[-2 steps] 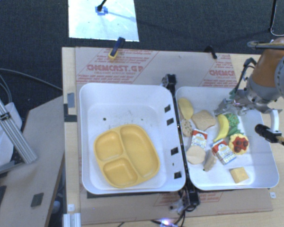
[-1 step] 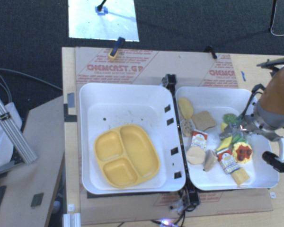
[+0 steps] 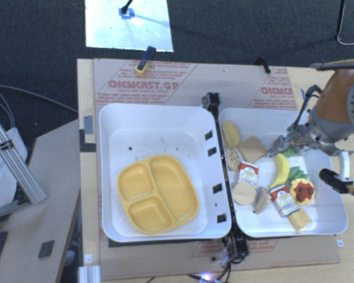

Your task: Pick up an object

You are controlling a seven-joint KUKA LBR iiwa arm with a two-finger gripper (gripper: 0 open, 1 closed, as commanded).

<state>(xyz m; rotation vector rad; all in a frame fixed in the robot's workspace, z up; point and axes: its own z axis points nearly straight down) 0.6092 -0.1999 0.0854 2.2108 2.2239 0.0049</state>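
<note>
The gripper (image 3: 281, 147) looks like dull grey metal, and the arm (image 3: 336, 102) behind it wears a smooth, satiny orange band. Just below the gripper, the banana (image 3: 281, 170) has a glossy plastic sheen. The right bin (image 3: 336, 214) beneath it is smooth white plastic, slightly shiny at the rim. Well to the gripper's left, the yellow divided tray (image 3: 158, 193) looks matt, moulded plastic, lying in the left bin (image 3: 147, 125) of scuffed white plastic. Under both bins, the printed board (image 3: 165, 81) looks like matt cardboard.

A robotics lab: protective-film bench board (image 3: 165, 78); aluminium framing (image 3: 15, 158); loose cables (image 3: 23, 93); dark carpet (image 3: 35, 34)
</note>
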